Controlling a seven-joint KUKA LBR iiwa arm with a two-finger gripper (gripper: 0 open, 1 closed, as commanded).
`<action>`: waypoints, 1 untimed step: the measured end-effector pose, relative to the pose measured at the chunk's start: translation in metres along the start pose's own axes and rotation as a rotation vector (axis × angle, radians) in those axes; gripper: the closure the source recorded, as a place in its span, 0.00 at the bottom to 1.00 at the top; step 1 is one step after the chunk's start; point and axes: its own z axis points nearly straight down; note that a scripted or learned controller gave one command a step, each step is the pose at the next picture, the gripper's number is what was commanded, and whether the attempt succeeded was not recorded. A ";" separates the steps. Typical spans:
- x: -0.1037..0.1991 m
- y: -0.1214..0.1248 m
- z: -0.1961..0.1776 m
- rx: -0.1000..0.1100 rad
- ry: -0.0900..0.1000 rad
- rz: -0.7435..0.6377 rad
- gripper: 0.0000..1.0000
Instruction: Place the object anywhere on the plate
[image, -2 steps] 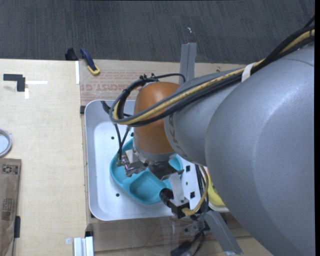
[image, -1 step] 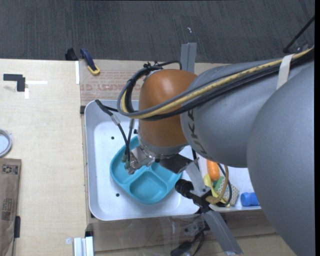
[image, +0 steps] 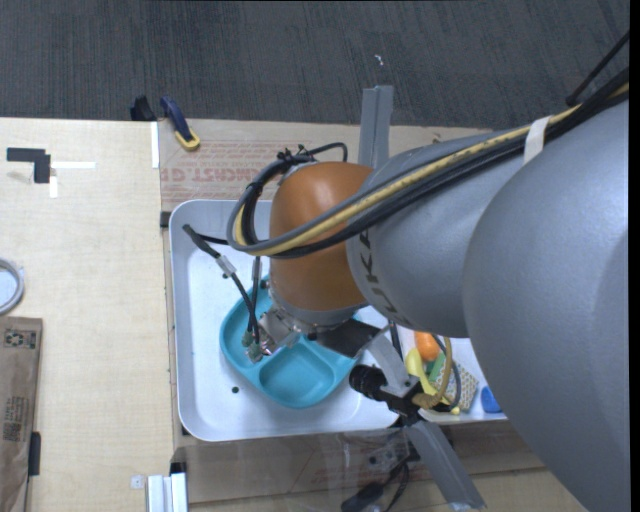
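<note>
A light blue divided plate (image: 296, 378) lies in the front part of the left white bin (image: 200, 330). My grey arm with its orange band (image: 315, 235) reaches over this bin and hides much of the plate's far side. The gripper (image: 259, 343) hangs under the wrist, right over the plate's left compartment, mostly hidden by the wrist and cables. I see nothing held in it. Small objects, one orange (image: 427, 346), one yellow-green (image: 436, 380) and one blue (image: 488, 401), lie in the right bin, partly under the arm.
On the wooden bench left of the bins are a tape roll (image: 6, 286), a brown paper bag (image: 18, 400) and a black bracket (image: 30, 160). A blue and yellow clamp (image: 180, 124) lies behind the left bin. A grey post (image: 376, 125) stands at the back.
</note>
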 end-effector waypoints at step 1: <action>0.002 0.002 0.055 -0.001 0.000 -0.298 1.00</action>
